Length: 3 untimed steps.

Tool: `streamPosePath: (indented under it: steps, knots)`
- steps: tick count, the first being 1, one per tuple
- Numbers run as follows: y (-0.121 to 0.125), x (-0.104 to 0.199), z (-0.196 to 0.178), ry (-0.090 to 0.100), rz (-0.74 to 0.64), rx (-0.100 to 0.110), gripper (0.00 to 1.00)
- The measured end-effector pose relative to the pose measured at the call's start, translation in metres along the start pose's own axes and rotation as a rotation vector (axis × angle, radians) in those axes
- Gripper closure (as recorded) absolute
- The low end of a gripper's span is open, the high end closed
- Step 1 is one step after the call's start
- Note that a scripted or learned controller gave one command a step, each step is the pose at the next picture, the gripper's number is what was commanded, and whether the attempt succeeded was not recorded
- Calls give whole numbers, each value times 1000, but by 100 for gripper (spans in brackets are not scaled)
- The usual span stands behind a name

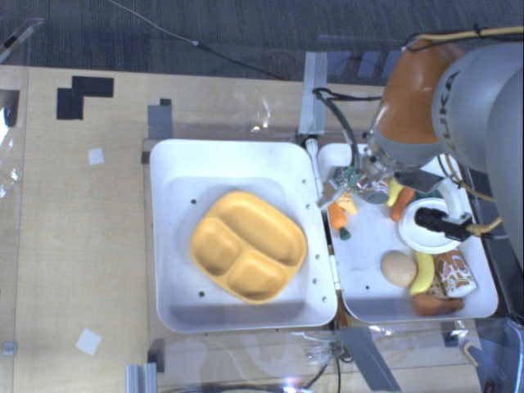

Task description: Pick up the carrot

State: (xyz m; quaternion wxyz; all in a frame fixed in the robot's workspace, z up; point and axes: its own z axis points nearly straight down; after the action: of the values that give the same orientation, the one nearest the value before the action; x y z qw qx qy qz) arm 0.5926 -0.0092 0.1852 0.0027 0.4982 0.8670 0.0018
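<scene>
Gripper (358, 183) low over upper-left corner of right bin (367, 256), hard by the wall shared with left bin (176, 219). Open or closed: cannot tell (tip lost among metal parts and cables at this slant). Arm (483, 97) reaching in from view-right, orange band (413, 97) above and right of gripper.

Carrot (336, 216) just below gripper, a touch to view-left, lying on right bin floor against that shared wall. Orange body, dark green tip at the end farthest from gripper. Very near gripper; touching or apart not readable.

Small yellow piece (349, 205) between gripper and carrot, touching carrot's upper right edge.

Close to gripper on view-right: second yellow piece (395, 193), with orange piece (400, 210) just beneath it, the two touching.

Farther below gripper, toward right bin's near edge:
- beige ball (399, 268)
- banana (423, 273) against the ball's right side
- printed packet (453, 275) just right of banana
- reddish item (434, 304) under banana's lower end, by the rim

Well to view-left and below gripper: yellow divided plate (248, 244), three compartments, sitting askew in the middle of left bin, apart from all its walls.
</scene>
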Motion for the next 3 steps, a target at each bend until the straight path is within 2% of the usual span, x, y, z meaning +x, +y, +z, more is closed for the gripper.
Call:
streamPosePath:
  steps: [1,2,3]
  knots:
    - [-63,4,0,0,111,3,0]
    - [-5,-14,0,0,252,1,0]
    - [-14,-5,0,0,262,2,0]
